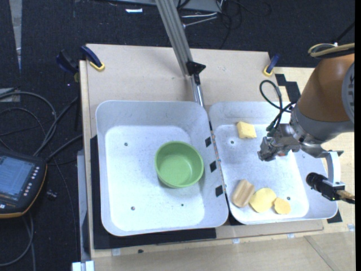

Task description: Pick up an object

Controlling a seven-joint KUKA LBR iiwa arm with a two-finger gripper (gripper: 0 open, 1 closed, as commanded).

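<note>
My gripper hangs over the middle of the right bin, pointing down and left from the grey and orange arm. A pale yellow chunk lies up and left of it, near the bin's far side. Toward the bin's front lie a tan oblong piece, a round yellow piece and a smaller orange-yellow piece, all below the gripper and apart from it. Nothing shows between the fingers.
A green bowl sits in the left bin. A slanted metal pole runs down to the divide between the bins. A black fitting sticks out at the right bin's edge. Blue clamps hold the board's far corners.
</note>
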